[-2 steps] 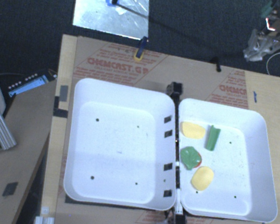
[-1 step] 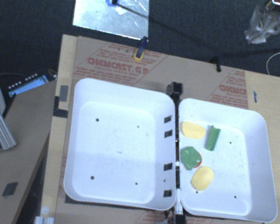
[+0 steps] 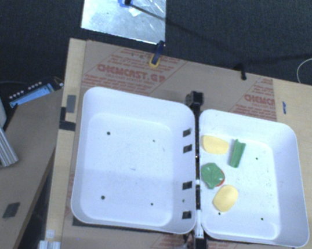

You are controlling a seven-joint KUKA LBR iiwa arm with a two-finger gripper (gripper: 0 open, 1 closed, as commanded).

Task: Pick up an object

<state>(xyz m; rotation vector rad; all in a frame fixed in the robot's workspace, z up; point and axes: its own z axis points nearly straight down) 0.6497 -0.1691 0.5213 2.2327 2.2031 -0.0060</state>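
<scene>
In the right shallow white plastic bin (image 3: 289, 171):
Green upright block (image 3: 236, 153): lying beside the bin's left wall, looking light, stiff; gripping across its narrow sides.
Gripper: state showing nowhere, cannot tell.

Rig hardware: 2 shallow white bins (image 3: 131, 170) side by side, 4 black clips (image 3: 187, 149) along their shared seam

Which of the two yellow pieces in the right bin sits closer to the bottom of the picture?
The rounder yellow piece, just below the green lump. The flatter yellow piece lies higher, beside the green stick.
</scene>
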